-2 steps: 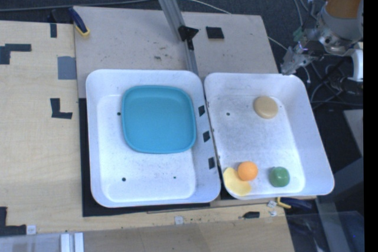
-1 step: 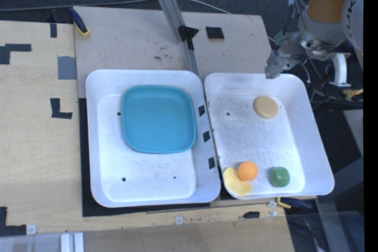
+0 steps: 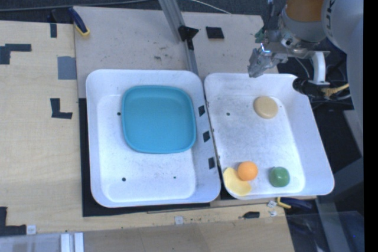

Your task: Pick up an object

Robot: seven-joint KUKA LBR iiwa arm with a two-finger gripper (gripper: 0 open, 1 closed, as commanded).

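Observation:
My gripper (image 3: pixel 257 68) hangs over the far edge of the right bin (image 3: pixel 260 133), with nothing between its fingers that I can see. A tan round disc (image 3: pixel 266 107) lies in that bin a little below and to the right of the gripper. At the bin's near edge sit an orange ball (image 3: pixel 247 171), a yellow piece (image 3: pixel 234 182) partly under it, and a green ball (image 3: pixel 279 176).
The left bin (image 3: pixel 100 144) holds a blue square plate (image 3: pixel 158 118). A slanted metal pole (image 3: pixel 171 3) runs from the top down to the gap between the bins. Black tape marks dot the bench at left.

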